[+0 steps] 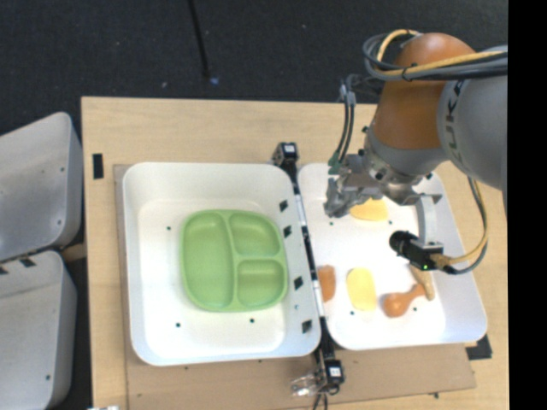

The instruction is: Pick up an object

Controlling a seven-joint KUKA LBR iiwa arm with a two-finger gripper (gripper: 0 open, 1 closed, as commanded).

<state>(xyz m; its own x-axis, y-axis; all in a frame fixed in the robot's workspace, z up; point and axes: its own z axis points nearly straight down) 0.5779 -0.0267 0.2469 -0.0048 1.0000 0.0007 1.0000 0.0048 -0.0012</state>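
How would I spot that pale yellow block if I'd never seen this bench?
Look in the right-hand white bin, toward its near edge. The pale yellow block lies flat there between an orange piece by the bins' divide and a brown pear-shaped toy. It alone is a light yellow, rounded rectangle.

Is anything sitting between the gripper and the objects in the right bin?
Nothing visible blocks it. The gripper hangs over the right bin's upper left part, right beside the yellow piece. The yellow block, orange piece and orange pear-shaped toy lie apart on open floor nearer the camera.
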